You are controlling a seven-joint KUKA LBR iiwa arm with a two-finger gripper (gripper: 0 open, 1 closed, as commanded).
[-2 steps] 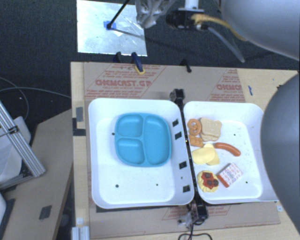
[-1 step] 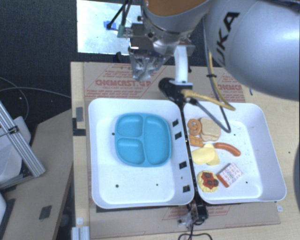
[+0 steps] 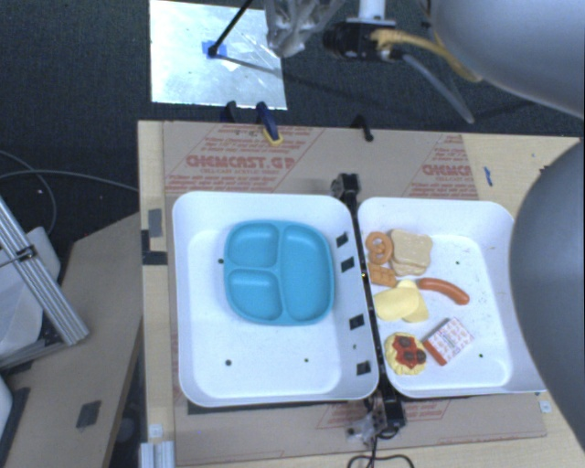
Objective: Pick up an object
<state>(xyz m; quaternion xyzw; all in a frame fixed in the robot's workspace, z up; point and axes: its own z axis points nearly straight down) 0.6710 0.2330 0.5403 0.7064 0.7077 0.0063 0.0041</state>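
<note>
The end effector [image 3: 294, 27] hangs at the top of the camera view, well above and behind both bins, over a shiny sheet [image 3: 218, 53] on the floor beyond the table [image 3: 302, 151]. Whether it is wide or narrow cannot be told: it is blurred and cut by the frame edge, and nothing can be seen held in it.

The task looks to be at its start, with no object picked yet. All the small pieces lie in the right bin [image 3: 489, 228]. Taking the sausage [image 3: 443, 291] as landmark: the bread [image 3: 411, 251] and pretzel [image 3: 378, 245] lie up and to its left, the cheese [image 3: 402, 302] touches or nearly touches its left end, the red-and-white box [image 3: 449, 340] sits just below it, and the pizza [image 3: 406, 354] lies beside the box, further from the sausage. A small orange cracker [image 3: 382, 273] sits between pretzel and cheese.

The left bin [image 3: 196, 274] holds a blue divided plate [image 3: 279, 272].

The next move calls for a long travel down and toward the right bin, then choosing a piece with free sides; the sausage and box seem the least crowded. The arm's grey bulk [image 3: 548, 302] covers that bin's right edge.
</note>
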